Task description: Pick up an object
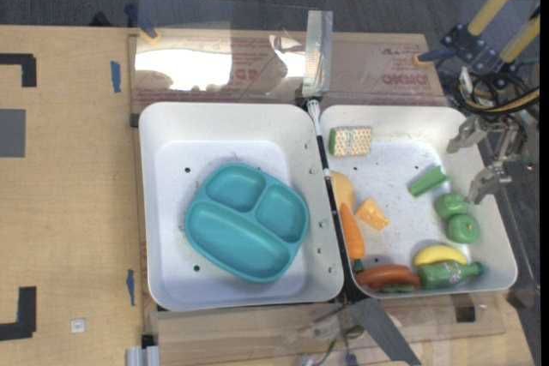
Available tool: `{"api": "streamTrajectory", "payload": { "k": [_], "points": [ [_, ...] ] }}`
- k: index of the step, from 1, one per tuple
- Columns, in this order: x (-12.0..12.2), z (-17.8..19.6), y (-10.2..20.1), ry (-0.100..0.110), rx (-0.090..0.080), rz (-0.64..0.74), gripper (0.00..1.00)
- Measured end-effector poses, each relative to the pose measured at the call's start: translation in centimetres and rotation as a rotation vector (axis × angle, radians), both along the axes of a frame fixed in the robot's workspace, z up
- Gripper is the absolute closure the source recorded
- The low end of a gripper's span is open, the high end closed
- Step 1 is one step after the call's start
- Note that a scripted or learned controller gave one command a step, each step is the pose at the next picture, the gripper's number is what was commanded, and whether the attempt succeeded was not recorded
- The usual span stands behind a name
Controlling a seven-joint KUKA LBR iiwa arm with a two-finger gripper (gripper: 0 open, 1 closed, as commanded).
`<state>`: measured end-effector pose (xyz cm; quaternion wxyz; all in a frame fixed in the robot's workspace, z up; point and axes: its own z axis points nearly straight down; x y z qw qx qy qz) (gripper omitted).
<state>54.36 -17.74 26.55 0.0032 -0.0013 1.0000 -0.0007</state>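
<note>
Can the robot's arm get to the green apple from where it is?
Probably yes. The gripper hangs at the right bin's right rim, and the green apple sits just below it in the view, uncovered from above, though the yellow banana lies close.

Toy foods lie in the right bin point(506, 227): green apple point(463, 226), banana point(440, 255), carrot point(351, 232), sponge point(351, 141).
</note>
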Motion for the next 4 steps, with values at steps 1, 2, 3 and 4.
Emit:
{"api": "streamTrajectory", "payload": {
  "k": [1, 2, 3, 4],
  "points": [
    [1.0, -15.4, -1.8, 0.016, 0.005, 0.000, 0.00],
    [2.0, -17.1, -3.3, -0.011, -0.003, 0.061, 0.00],
    [2.7, -17.1, -0.7, -0.016, -0.007, 0.102, 0.00],
    [1.9, -17.3, -4.2, -0.015, 0.000, 0.206, 0.00]
  ]
}}
